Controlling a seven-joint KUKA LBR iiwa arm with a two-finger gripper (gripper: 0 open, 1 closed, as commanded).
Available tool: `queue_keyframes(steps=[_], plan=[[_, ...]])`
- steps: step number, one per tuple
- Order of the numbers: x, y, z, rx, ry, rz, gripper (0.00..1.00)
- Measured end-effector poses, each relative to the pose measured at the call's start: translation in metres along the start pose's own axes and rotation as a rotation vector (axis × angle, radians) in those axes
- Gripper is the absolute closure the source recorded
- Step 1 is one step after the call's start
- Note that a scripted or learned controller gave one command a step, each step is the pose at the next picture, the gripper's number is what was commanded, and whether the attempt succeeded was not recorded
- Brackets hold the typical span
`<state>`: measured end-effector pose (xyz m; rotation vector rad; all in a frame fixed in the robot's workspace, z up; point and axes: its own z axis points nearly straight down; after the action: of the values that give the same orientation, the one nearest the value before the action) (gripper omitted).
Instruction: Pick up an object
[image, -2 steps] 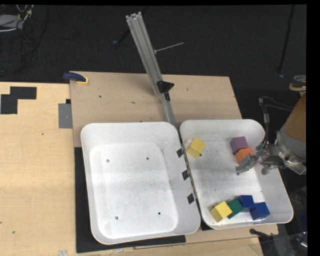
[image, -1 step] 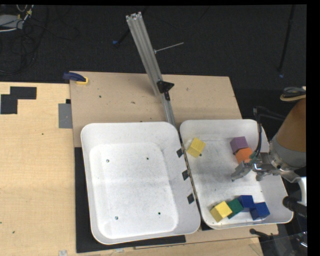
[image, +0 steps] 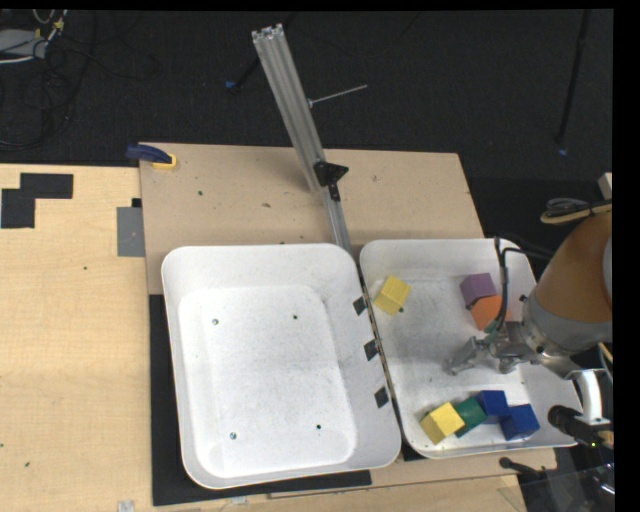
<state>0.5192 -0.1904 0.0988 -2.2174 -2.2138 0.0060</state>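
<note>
Gripper (image: 468, 358) low inside right bin (image: 430, 270), just below orange block (image: 486, 313) and purple block (image: 478, 289). Fingers (image: 458, 362) spread, grasping nothing. Yellow block (image: 391, 295) well apart.

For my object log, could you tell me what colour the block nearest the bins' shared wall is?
Yellow: the block, seen in the camera view.

My bench (image: 250, 195), wooden and pale.
On it sit two white bins side by side: left bin (image: 190, 300), right bin (image: 420, 262).
</note>
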Motion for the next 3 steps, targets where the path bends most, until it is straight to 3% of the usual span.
queue_keyframes(steps=[1, 3], plan=[[-0.001, 0.0, -0.013, -0.004, -0.001, 0.006, 1.0], [0.0, 0.017, -0.131, -0.013, -0.004, -0.004, 1.0]])
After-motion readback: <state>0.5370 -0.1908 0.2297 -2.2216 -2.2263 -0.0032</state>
